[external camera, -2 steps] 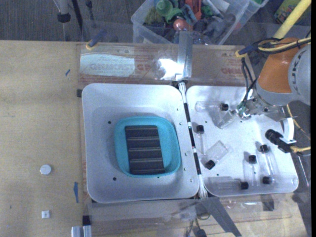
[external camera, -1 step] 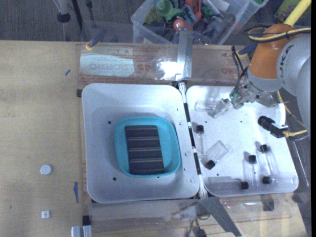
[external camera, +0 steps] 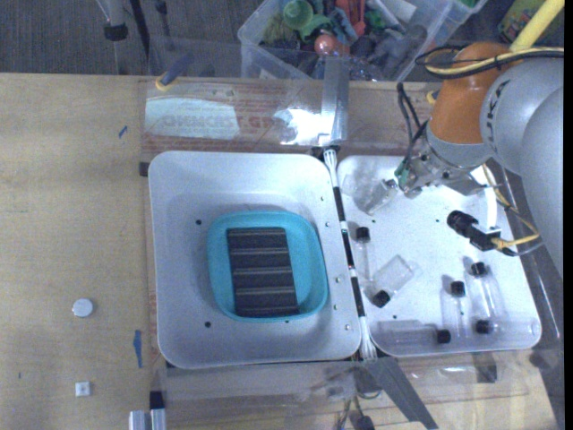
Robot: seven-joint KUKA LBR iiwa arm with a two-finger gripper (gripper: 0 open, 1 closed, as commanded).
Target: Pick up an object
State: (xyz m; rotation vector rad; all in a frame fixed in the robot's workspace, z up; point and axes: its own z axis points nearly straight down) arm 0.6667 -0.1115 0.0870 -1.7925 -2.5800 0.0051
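White right bin (external camera: 515, 316) holds clear, black-capped vials (external camera: 416, 334).

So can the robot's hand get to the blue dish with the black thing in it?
Probably yes. The blue dish lies uncovered in the left bin with nothing on top of it, and the hand sits over the right bin next door.

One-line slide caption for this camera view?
KUKA arm reaches from the right over the right bin of clear vials; left bin holds a turquoise tray with dark grooved insert.
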